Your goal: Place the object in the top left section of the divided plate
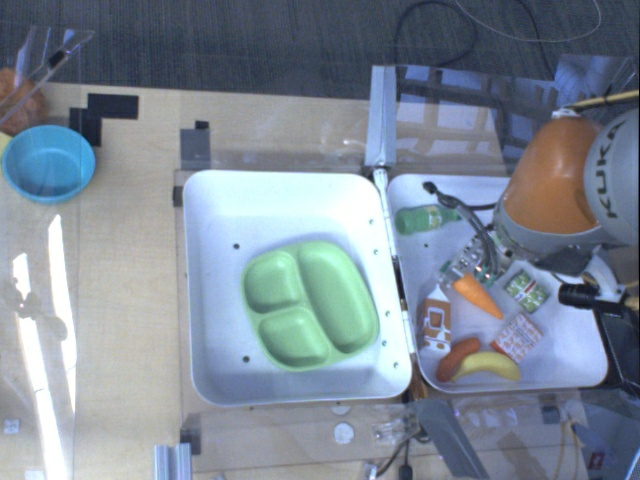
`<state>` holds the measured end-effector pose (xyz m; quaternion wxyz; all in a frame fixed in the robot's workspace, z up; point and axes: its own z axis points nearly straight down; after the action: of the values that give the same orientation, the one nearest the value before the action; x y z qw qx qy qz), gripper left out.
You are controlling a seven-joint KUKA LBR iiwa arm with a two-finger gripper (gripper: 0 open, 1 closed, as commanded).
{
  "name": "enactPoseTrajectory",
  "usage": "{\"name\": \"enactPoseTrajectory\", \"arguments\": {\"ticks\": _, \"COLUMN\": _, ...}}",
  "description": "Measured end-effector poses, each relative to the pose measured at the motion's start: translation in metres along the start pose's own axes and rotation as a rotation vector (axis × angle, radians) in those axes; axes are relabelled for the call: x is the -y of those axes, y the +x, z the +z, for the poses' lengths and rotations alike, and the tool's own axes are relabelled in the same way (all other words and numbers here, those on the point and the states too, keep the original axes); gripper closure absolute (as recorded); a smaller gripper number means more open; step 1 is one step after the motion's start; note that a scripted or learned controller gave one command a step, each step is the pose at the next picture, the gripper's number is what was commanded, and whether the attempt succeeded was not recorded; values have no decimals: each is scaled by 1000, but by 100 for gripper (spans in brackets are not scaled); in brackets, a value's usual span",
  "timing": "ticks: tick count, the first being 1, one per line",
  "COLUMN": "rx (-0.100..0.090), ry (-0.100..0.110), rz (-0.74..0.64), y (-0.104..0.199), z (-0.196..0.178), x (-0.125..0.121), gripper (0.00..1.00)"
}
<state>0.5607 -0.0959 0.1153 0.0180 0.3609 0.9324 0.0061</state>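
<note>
Plate [310, 303] green, three-sectioned, in left bin [210, 268].

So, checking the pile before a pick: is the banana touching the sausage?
Touching. The camera view shows the banana lying against the sausage at the right bin's front, with no gap between them.

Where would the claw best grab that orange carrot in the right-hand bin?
Probably across its thick end, coming straight down from above. The carrot lies flat and slanted, thick end up-left, tapering to a point at lower right, so the narrow tip could slip. The claw sits close by its thick end. A small green packet lies to its right, so closing across the width seems safest.
</note>
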Motion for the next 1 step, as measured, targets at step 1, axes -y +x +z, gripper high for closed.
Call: {"name": "enactPoseTrajectory", "arguments": {"ticks": 1, "rx": -21, "ry": 13, "rz": -243, "y": -41, "z": 28, "x": -38, "gripper": 100}}
